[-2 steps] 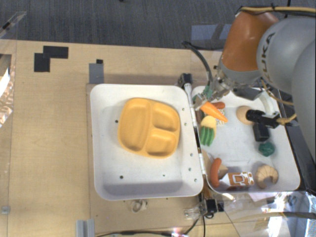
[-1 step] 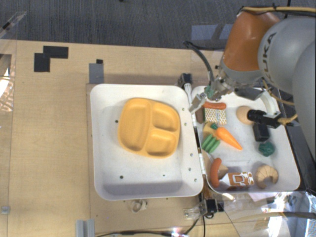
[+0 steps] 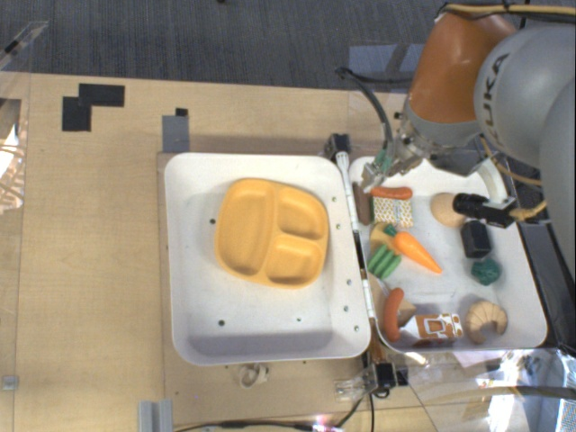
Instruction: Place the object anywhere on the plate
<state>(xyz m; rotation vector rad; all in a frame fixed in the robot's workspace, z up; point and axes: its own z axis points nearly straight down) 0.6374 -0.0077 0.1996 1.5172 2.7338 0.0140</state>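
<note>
Jaws hang low over the right bin's back-left corner, and we cannot tell how wide they stand. Going left to right: our yellow three-compartment plastic plate waits bare in the left white bin, ready to receive. A small red toy sausage, probably our target, lies just below the jaws, among crowded toy food.

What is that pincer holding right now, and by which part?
It cannot be told. The pincer hangs over the right bin's back-left corner, just above a sausage; no object visibly sits between its fingers.
</note>
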